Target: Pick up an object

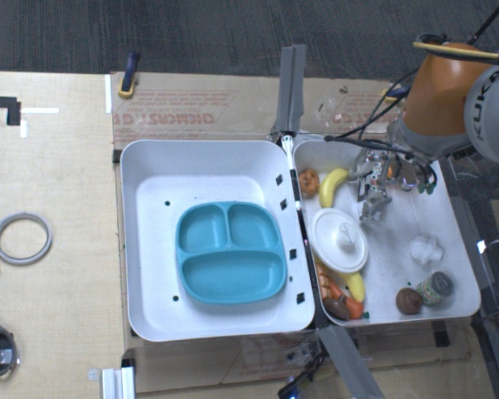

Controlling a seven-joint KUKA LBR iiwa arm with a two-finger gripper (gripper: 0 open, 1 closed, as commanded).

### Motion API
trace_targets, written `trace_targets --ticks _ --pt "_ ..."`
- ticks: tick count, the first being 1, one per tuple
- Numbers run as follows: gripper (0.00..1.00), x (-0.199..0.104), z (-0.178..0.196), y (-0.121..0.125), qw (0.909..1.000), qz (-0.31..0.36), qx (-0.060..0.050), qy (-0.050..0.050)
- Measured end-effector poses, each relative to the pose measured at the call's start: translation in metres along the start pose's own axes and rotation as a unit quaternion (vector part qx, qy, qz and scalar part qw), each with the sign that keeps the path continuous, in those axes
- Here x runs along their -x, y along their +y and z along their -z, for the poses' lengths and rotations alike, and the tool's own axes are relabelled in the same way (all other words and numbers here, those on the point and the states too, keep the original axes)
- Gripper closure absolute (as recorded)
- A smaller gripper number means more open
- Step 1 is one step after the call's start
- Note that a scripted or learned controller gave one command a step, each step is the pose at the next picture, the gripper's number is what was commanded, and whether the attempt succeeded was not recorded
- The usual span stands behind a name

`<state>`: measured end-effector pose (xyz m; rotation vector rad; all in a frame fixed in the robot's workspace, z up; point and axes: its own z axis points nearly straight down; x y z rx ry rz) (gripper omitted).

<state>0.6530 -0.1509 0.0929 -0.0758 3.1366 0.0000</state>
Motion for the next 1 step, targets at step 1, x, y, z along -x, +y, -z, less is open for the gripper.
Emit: trace_targets --ticks 1 --pt "0.0 0.0057 0.0019 0.0454 0.9953 -0.097 -0.006 0.006"
